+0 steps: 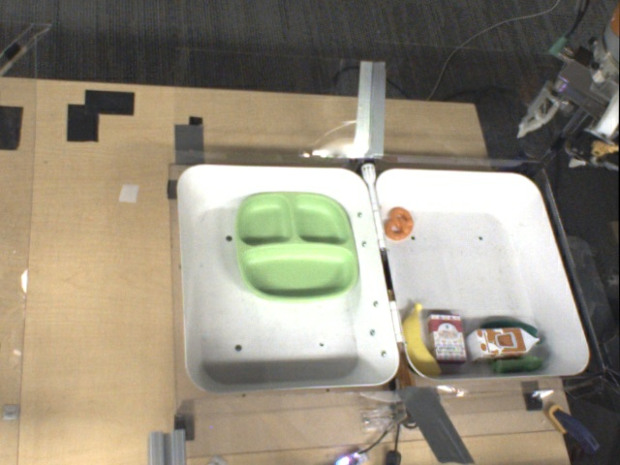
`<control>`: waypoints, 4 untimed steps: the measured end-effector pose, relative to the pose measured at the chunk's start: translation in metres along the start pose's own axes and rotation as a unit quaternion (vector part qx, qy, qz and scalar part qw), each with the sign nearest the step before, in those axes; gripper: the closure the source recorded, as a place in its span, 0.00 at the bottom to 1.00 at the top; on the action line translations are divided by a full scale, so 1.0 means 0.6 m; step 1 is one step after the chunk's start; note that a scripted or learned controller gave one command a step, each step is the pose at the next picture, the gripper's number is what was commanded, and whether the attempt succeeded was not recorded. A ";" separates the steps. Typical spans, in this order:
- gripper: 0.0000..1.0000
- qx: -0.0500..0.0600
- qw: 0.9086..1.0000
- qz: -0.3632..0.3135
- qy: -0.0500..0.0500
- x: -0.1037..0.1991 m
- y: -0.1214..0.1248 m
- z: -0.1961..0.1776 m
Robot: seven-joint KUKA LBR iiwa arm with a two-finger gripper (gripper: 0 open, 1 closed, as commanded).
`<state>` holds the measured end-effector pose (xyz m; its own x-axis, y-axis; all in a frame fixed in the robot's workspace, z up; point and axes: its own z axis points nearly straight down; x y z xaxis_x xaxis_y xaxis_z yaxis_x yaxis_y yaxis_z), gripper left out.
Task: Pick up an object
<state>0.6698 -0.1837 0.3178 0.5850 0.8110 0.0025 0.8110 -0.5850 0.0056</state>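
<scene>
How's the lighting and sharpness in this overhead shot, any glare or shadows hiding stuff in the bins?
Camera view: even, soft light, and the picture is slightly soft overall. The left bin shows a grey shadow along its near wall; the green tray is clear. In the right bin, the small cartons are too blurry to read. The gripper at upper right is blurred.

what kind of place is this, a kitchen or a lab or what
Most likely a robotics lab bench, not a kitchen: two white bins set on a wooden bench, toy-like items such as a green divided plate, and cables behind.

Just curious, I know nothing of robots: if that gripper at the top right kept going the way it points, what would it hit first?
Hard to tell: the gripper seems aimed down-left, probably toward the right bin.
</scene>
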 end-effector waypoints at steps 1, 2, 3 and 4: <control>0.00 0.006 0.999 0.042 -0.003 0.044 -0.039 0.373; 0.00 0.000 0.996 -0.085 0.000 0.071 -0.063 0.122; 0.00 0.000 0.999 -0.035 0.000 0.058 -0.042 -0.005; 0.00 0.002 0.994 0.110 -0.001 0.000 -0.075 0.313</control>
<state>0.6346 -0.1576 0.1299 0.7480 0.6637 0.0014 0.6637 -0.7480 0.0011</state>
